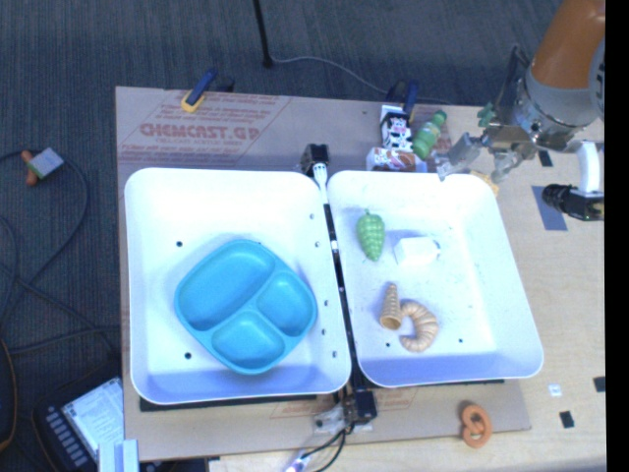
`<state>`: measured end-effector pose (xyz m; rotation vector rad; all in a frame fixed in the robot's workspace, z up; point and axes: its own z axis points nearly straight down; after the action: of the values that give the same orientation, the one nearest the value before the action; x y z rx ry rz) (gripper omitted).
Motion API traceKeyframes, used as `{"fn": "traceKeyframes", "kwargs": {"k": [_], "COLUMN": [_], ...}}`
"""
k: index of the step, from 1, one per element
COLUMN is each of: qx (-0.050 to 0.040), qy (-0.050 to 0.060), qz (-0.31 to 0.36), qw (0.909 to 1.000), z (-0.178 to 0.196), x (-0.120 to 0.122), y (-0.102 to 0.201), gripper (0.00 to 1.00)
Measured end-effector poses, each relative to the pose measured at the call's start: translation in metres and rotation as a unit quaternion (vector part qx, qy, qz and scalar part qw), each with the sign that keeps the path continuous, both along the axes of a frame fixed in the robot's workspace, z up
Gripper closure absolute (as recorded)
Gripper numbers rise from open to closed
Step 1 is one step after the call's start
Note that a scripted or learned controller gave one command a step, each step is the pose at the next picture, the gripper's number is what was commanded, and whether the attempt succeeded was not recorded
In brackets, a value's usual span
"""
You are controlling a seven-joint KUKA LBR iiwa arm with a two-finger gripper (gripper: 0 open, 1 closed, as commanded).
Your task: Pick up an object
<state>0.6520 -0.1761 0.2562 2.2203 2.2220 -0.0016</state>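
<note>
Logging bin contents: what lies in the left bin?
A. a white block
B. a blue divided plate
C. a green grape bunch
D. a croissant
B: the blue divided plate sits alone in the left bin; the small items lie in the right bin.

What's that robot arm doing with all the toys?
The grey and orange robot arm's gripper hovers above the far corner of the right white bin, holding nothing. Inside that bin lie a green bumpy toy, a white block, a tan cone and a curled tan croissant toy. The left white bin holds a blue divided plate.
</note>
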Motion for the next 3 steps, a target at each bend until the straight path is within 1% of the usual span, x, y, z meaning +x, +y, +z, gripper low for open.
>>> {"fn": "traceKeyframes", "kwargs": {"k": [1, 2, 3], "qx": [0.001, -0.0001, -0.0009], "qy": [0.003, 0.0, -0.003], "qz": [0.0, 0.0, 0.0], "qw": [1.0, 1.0, 1.0], "z": [-0.157, -0.145, 0.049], "x": [0.003, 0.004, 0.017], "y": [0.033, 0.033, 0.057], "gripper": [0.0, 1.0, 1.0]}}
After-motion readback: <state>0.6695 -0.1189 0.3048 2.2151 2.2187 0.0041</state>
